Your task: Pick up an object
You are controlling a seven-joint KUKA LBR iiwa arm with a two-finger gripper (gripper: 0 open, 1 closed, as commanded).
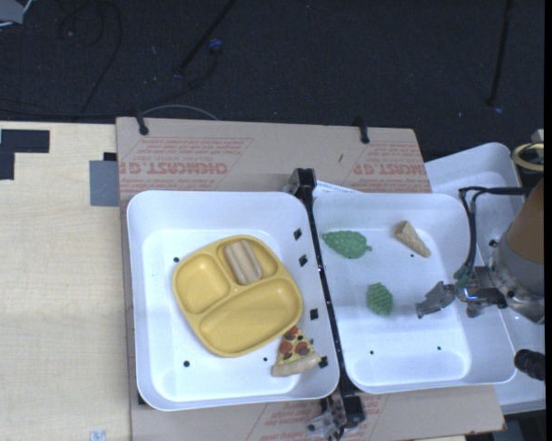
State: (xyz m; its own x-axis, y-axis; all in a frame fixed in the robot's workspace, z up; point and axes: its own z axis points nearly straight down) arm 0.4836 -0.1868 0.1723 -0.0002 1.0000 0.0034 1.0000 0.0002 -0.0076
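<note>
The right bin (413, 370) holds a green leaf-shaped piece (346, 243) at its back left, a tan wedge (411, 238) at its back right and a small green bumpy piece (379, 298) near its middle. My gripper (438, 299) hangs low over the right side of this bin, a short way to the right of the bumpy green piece. Nothing sits between its dark fingers. In the left bin (156, 338) a yellow divided plate (238, 294) carries a tan hot dog (245, 261), and a pizza slice (296, 354) lies at the plate's front right.
A black divider (317, 278) runs between the two bins. Cardboard (257, 159) lies under both bins, with a wooden bench top (46, 283) to the left. The arm's body (533, 246) stands at the right edge over a white surface.
</note>
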